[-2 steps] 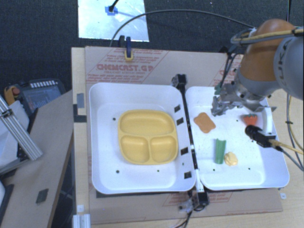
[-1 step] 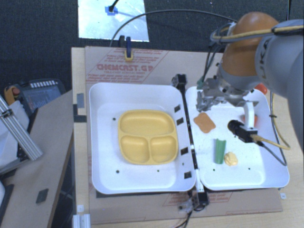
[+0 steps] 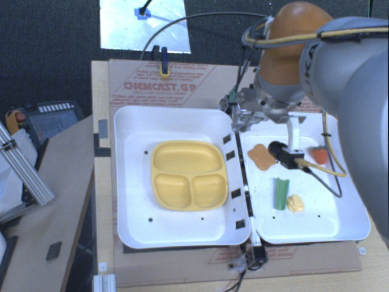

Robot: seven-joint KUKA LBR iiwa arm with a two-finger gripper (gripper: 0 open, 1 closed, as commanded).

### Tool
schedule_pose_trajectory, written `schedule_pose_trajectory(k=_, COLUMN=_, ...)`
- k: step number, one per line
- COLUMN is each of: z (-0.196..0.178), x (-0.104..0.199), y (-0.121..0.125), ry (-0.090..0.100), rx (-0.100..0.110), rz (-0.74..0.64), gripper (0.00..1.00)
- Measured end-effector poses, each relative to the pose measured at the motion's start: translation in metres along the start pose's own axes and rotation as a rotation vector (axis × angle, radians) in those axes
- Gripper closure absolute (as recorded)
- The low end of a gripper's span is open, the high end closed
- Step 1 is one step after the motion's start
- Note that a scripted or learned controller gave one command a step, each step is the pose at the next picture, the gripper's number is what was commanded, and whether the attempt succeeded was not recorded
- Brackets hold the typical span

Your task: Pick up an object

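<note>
gripper (image 3: 242, 119): hanging over the far end of the seam where the two bins are meeting, right by the far left corner of the right bin. it's looking like a grey blur there, so honestly i can't tell how wide it's spread or whether it's pinching or touching anything
arm (image 3: 340, 72): coming in from the right, with its big grey body covering the far right part of the right bin
toast-looking piece (image 3: 262, 157): lying flat in the right bin, near the seam. it's the closest thing to the gripper but sitting apart from it, on the near side
green stick (image 3: 280, 193): lying in the middle of the right bin, pointing roughly front to back
pale yellow lump (image 3: 295, 204): sitting just beside the near end of the green stick, on its right
red-orange thing (image 3: 320, 156): sitting further right in the same bin, too small to identify
yellow divided plate (image 3: 188, 175): sitting alone in the middle of the left bin (image 3: 130, 163)
right bin (image 3: 340, 224): holding all four small items
cardboard sheet (image 3: 161, 85): lying on the surface (image 3: 101, 187) under both bins
</note>
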State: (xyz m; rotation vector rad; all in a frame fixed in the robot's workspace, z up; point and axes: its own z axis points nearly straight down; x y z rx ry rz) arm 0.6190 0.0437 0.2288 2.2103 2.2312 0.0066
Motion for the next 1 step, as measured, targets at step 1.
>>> schedule_pose_trajectory(k=1, z=-0.0016, x=0.0542, y=0.0043, ry=0.001, rx=0.001, rz=-0.001, gripper=1.0)
